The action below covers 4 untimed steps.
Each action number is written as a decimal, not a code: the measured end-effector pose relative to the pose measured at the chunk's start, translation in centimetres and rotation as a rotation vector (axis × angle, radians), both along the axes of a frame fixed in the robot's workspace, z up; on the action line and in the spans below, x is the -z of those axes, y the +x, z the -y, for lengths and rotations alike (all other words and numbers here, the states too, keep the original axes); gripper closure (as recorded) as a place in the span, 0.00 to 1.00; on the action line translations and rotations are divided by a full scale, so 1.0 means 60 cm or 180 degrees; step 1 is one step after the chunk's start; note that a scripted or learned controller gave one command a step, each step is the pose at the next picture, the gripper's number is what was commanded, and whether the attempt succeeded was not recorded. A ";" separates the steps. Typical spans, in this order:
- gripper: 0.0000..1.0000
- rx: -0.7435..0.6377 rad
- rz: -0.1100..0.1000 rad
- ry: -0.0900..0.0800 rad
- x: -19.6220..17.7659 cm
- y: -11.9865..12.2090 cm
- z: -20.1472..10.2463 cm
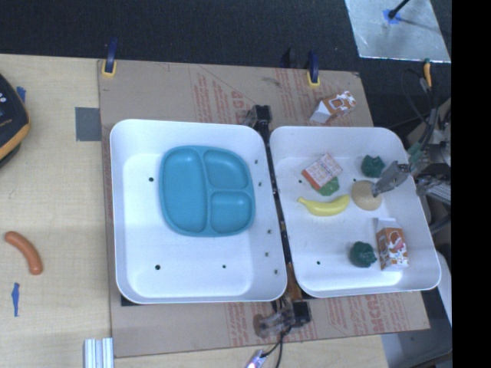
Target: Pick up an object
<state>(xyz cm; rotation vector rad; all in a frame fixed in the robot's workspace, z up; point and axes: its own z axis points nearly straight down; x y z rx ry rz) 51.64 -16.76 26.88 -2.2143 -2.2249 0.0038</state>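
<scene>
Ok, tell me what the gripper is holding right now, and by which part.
Cannot be told. The gripper sits at the tan round piece in the right bin.

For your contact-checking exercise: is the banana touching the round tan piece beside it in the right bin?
Touching: in the camera view, the banana's right tip meets the round tan piece's left edge with no white bin floor showing between them.

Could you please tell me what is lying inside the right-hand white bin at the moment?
The right bin holds a banana, two small cartons, two green pieces and a tan round piece, partly covered by the gripper.
</scene>
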 end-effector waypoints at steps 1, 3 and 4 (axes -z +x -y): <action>0.00 0.0000 -0.0004 -0.0002 0.189 -0.008 0.074; 1.00 -0.0014 0.0076 -0.0056 0.244 -0.046 0.084; 0.00 -0.0013 0.0075 -0.0061 0.244 -0.046 0.085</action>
